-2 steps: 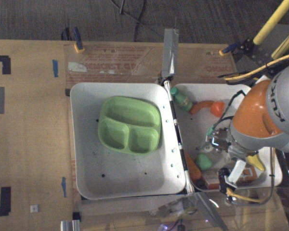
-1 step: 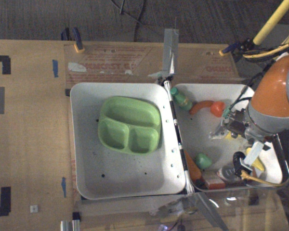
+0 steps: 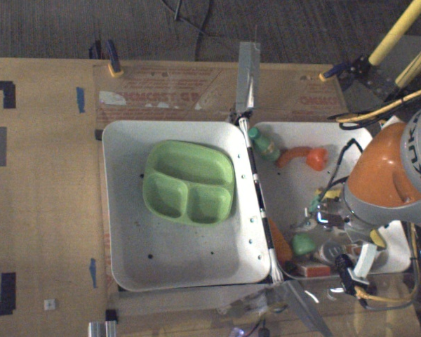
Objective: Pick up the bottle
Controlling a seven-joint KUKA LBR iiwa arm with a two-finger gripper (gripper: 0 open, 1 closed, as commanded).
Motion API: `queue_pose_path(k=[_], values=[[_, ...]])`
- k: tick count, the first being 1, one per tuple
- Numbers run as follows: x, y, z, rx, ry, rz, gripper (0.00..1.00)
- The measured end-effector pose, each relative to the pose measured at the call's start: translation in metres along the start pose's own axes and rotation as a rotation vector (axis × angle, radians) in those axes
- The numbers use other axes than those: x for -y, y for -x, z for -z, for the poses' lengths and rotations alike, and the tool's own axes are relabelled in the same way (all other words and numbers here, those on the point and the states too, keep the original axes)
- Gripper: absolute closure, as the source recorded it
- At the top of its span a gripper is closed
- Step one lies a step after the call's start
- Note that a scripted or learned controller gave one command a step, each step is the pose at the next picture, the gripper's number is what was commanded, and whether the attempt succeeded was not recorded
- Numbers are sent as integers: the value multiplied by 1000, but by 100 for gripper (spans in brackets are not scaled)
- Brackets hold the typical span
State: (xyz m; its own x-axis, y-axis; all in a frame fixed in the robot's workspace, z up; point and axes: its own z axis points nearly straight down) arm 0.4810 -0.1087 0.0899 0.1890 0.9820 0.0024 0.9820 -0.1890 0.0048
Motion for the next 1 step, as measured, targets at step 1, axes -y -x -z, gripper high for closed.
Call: queue_pose_path(k=[1], values=[[-1,3,10,7,6,-4,100]])
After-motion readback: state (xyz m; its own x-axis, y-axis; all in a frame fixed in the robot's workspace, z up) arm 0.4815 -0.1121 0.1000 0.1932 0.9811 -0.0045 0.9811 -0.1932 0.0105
